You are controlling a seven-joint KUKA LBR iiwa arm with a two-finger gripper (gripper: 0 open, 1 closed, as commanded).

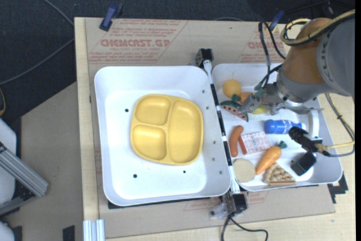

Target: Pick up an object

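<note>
Cardboard-topped bench [141, 42] bearing two white bins. Left bin [113, 99] holding one yellow divided plate [167, 128]. Right bin [327, 172] holding one lemon [231, 88] at 11 o'clock, one hot dog [236, 140], one round cracker [244, 169] at 7, one carrot [268, 160], one waffle slice [278, 176], one blue bottle [284, 126]. Gripper [252, 104] hanging near lemon; finger state not discernible.

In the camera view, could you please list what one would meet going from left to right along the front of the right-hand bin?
Hot dog → round cracker → carrot → pizza slice → black block.
</note>
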